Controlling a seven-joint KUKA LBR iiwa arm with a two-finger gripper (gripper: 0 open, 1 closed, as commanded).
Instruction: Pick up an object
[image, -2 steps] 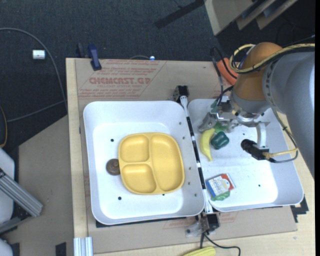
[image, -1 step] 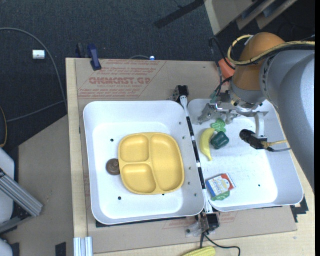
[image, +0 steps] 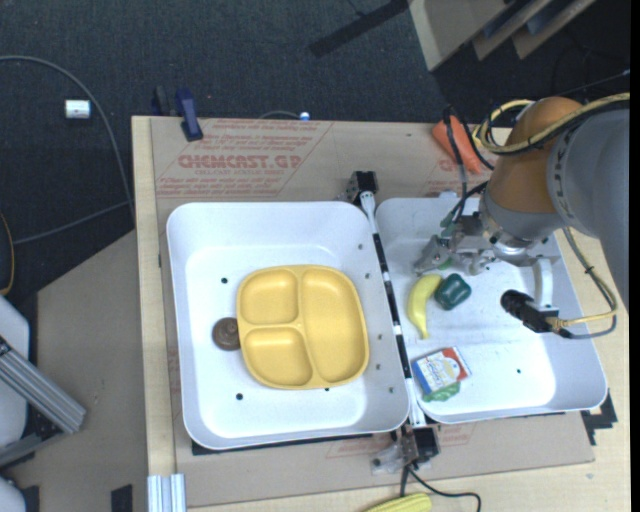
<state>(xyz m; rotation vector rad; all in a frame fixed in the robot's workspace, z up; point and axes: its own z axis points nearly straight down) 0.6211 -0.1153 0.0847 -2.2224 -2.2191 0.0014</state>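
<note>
On your bench, the right bin (image: 520, 385) holds a banana (image: 421, 303); the gripper (image: 452, 255) hovers above, its grip state unclear.

Grey arm (image: 600, 170) w/ orange band; yellow + black cables looped; silver metal wrist hardware.

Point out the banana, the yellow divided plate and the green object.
banana (image: 421, 303), camera view, middle of its curve
yellow divided plate (image: 345, 345), camera view, right rim
green object (image: 453, 291), camera view, its top face
</note>
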